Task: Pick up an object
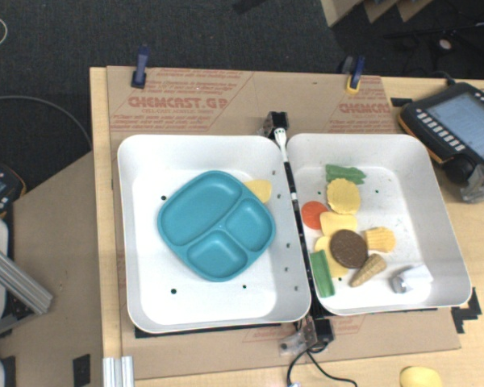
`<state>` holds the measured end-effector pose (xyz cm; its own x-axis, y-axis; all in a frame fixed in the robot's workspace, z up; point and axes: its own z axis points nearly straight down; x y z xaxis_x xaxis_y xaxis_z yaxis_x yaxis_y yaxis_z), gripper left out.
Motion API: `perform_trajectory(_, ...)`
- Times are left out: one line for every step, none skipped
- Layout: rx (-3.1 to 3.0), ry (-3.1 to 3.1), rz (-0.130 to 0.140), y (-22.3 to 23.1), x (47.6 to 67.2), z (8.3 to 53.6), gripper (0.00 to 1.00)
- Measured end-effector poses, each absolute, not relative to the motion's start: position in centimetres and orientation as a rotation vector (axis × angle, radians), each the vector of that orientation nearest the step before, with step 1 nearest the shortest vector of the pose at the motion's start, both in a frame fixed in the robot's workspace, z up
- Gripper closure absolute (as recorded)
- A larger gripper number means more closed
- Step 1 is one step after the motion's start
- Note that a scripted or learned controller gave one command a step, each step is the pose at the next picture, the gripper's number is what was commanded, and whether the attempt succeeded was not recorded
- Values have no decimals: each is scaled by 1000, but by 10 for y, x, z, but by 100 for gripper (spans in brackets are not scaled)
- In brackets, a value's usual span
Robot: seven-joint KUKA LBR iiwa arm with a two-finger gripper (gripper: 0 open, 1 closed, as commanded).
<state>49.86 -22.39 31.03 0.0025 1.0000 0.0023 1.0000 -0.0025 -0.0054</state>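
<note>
While blue divided plate sits in left bin with yellow piece touching its upper right edge, toy food clusters in right bin: green leaf, yellow round, orange-red disc, brown cookie, corn, cone, green stick, grey piece. Bins lie side by side on table. Tool state: cannot tell.

A wooden bench carries a brown cardboard sheet, held at its far edge by a blue clamp and a yellow-and-blue clamp. Two white bins sit side by side on the cardboard, touching.
</note>
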Motion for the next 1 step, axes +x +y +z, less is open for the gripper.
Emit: perform_trajectory(-2216,-2218,4,-215,517,232,100)
